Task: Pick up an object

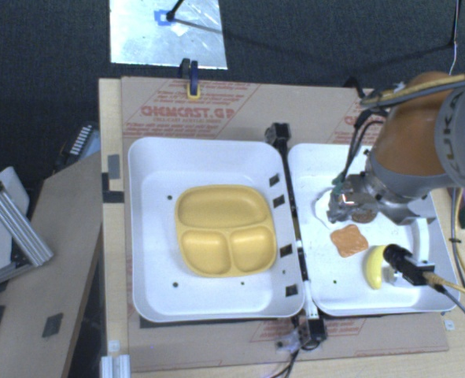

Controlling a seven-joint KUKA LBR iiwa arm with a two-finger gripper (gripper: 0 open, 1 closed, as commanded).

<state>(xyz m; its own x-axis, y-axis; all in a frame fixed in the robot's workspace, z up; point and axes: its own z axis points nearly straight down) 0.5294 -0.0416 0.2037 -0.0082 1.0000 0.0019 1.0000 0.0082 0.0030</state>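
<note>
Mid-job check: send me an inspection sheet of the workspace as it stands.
Surface: left bin and right bin, side by side on a brown board.
Job's things: orange flat piece and yellow piece, close together in the right bin.
Clutter: yellow three-compartment tray in the left bin.
Gripper: gripper over the right bin, next to the orange flat piece; no hold visible.
Cables: dark cables along the wrist.
Surroundings: silvery sheet beyond the board; metal rail at left.

Red capital letters reading "CHEMCAST GP" are printed on the brown sheet (240,99); its other red print is too broken to read.
</note>
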